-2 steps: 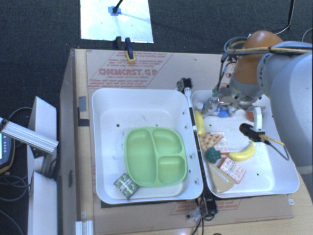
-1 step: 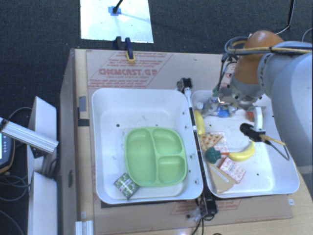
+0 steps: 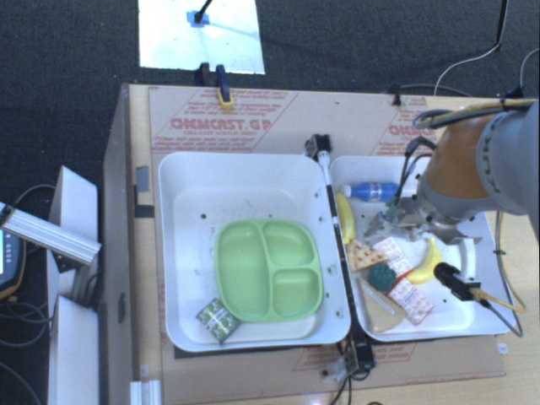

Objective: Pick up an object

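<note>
White plastic bins sit side by side on the bench. The left bin (image 3: 181,226) holds a green divided plate (image 3: 268,268) with a small green packet (image 3: 218,319) at its 7 o'clock. The right bin (image 3: 489,327) holds a water bottle (image 3: 371,191), bananas (image 3: 344,218) and packets. The gripper (image 3: 403,219) sits low at this bin's 12 o'clock, just below the bottle; jaw state cannot be determined.

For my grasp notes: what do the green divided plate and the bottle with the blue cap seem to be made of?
The green divided plate looks like moulded plastic, matte to slightly satin: even pale green colour, soft rounded ridges between three compartments. The bottle seems clear or whitish plastic with an opaque blue cap; its body is small and blurred here, so the finish stays uncertain.
</note>
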Controlling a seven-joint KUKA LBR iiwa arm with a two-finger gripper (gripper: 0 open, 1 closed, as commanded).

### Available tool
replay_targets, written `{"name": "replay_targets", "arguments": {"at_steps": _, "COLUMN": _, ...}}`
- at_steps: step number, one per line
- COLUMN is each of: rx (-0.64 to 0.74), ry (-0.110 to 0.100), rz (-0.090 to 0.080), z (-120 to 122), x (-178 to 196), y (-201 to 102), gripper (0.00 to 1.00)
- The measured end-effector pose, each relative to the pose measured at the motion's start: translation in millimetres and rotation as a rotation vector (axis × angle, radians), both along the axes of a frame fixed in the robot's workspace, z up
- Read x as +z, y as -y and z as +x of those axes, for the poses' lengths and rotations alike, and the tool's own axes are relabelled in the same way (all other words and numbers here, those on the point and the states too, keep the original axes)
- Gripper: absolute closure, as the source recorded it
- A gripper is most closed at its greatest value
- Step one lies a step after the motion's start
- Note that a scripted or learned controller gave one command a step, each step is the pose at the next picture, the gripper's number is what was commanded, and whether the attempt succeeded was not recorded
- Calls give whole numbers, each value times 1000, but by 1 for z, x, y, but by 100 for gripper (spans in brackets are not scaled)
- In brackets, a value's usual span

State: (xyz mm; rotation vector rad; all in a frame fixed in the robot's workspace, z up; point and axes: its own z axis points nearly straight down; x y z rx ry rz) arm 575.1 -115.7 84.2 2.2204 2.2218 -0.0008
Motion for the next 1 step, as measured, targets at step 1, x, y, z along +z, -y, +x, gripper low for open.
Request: {"name": "replay_targets", "arguments": {"at_steps": 1, "rx": 3, "ry": 2, "rz": 0, "z": 84, "x": 4, "y": 8, "gripper": 0}}
